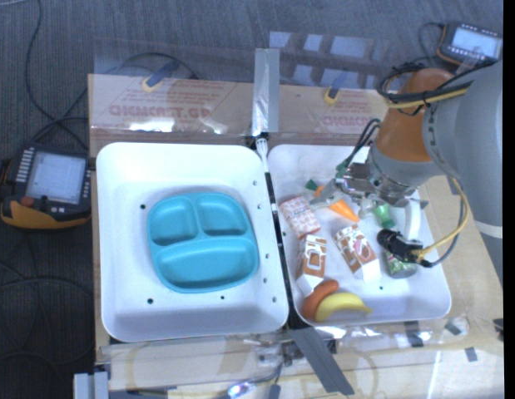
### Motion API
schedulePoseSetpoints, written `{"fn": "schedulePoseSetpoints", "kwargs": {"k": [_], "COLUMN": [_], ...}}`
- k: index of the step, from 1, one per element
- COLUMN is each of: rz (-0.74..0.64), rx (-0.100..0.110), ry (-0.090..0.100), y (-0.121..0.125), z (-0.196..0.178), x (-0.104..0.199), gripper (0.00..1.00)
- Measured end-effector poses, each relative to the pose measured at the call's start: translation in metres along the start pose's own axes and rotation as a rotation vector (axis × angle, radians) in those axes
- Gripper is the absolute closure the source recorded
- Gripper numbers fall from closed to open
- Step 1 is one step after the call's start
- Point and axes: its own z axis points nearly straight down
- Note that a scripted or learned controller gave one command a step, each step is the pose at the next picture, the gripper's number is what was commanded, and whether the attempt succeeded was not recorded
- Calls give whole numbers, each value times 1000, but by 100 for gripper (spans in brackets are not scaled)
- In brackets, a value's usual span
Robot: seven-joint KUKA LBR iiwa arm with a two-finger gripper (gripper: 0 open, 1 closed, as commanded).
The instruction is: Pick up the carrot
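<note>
The gripper [363, 188], its closure state indeterminable, hovered in the right white plastic bin [432, 302] with the small orange tapered carrot [344, 209] just below-left of it, so a clean pick required centring over the carrot before descending.

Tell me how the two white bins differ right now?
The left bin holds one item, a blue divided plate; the right bin holds a jumble of small things, among them a carrot, little cartons and a banana. The arm's gripper hangs over the right bin, by the carrot; the left bin has no arm above it. Both are shallow, white and side by side.
</note>
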Motion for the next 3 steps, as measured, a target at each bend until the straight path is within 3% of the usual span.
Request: {"fn": "schedulePoseSetpoints", "kwargs": {"k": [1, 2, 3], "rz": [321, 319, 507], "rx": [-7, -10, -1], "ry": [-2, -5, -5], "y": [33, 34, 22], "z": [30, 19, -141], "x": [0, 0, -20], "gripper": [0, 100, 100]}}
